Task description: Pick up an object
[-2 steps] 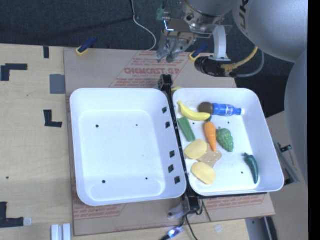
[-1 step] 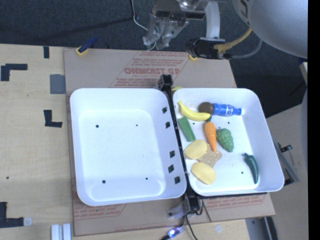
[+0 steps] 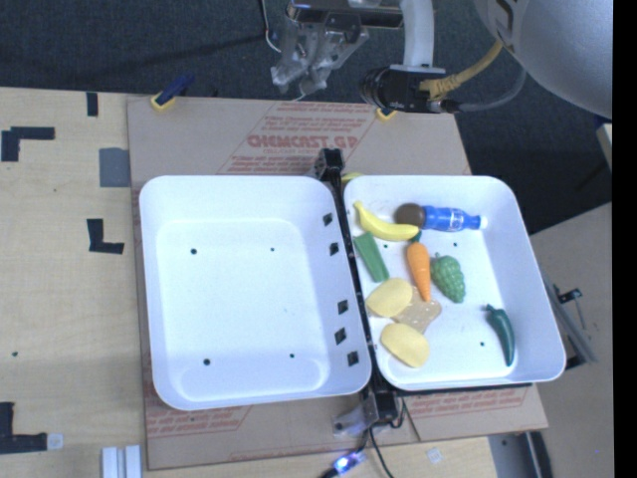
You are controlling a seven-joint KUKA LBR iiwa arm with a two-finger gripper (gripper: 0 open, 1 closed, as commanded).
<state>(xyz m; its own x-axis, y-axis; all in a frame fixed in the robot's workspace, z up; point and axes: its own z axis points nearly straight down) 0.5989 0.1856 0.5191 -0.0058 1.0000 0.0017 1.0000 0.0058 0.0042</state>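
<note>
Cardboard-topped bench, two white bins. My gripper (image 3: 302, 68) hangs well above and behind them, carrying nothing; whether it is released, I cannot tell. I target the carrot (image 3: 419, 270) in the right bin (image 3: 518, 217): light, stiff, best pinched mid-length. Banana (image 3: 384, 227), broccoli (image 3: 449, 278) and potato (image 3: 389, 297) crowd it.

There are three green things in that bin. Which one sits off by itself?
The dark green pepper, alone near the right bin's right wall. The cucumber and the knobbly green piece lie in the cluster beside the carrot.
</note>
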